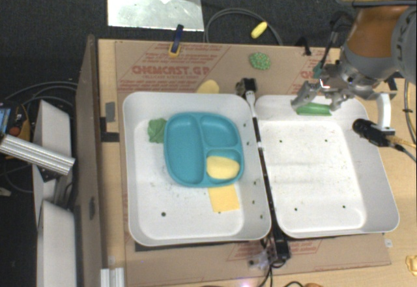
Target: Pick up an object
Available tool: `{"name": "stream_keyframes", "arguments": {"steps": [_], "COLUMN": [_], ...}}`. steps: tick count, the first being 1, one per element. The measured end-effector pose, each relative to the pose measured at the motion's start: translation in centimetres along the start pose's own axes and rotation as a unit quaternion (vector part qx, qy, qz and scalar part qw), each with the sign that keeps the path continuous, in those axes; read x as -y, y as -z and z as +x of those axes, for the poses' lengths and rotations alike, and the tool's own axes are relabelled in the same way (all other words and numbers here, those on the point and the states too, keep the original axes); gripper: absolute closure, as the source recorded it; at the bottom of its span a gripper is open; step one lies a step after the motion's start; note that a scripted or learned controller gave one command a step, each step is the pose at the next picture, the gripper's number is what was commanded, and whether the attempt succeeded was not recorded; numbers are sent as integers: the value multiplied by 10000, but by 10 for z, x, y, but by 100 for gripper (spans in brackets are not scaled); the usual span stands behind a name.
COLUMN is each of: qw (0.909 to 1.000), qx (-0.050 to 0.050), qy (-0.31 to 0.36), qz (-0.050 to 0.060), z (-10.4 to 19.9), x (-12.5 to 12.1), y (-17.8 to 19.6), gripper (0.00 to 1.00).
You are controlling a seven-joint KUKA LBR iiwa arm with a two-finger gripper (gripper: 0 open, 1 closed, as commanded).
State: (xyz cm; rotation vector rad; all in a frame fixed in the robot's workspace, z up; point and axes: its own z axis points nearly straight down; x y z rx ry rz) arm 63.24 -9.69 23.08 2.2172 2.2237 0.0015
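Flat yellow square [224, 199] lies lower centre, in left bin; jaws [320, 98], upper right, straddle green elongated object [313, 109], grip state indeterminate

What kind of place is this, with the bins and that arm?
Probably a robotics lab test bench: a robot arm over two white bins, toy food on a blue tray, loose cables about.

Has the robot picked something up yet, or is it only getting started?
Nothing looks lifted yet. The hand is right over a green thing at the far edge of the right bin. Whether it has gripped it, I cannot tell. The blue tray and yellow lump sit in the left bin. Grabbing and lifting are left.
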Motion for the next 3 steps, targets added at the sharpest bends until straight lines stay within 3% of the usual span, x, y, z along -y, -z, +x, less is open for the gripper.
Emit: {"name": "stream_keyframes", "arguments": {"steps": [1,2,3], "qw": [10000,10000,10000], "qx": [3,6,-12], "qy": [-21,1,25], "qz": [17,-21,-6], "z": [-53,-51,13], "x": [-35,-37,-4], "y": [-140,-121,-44], "gripper": [0,100,100]}}
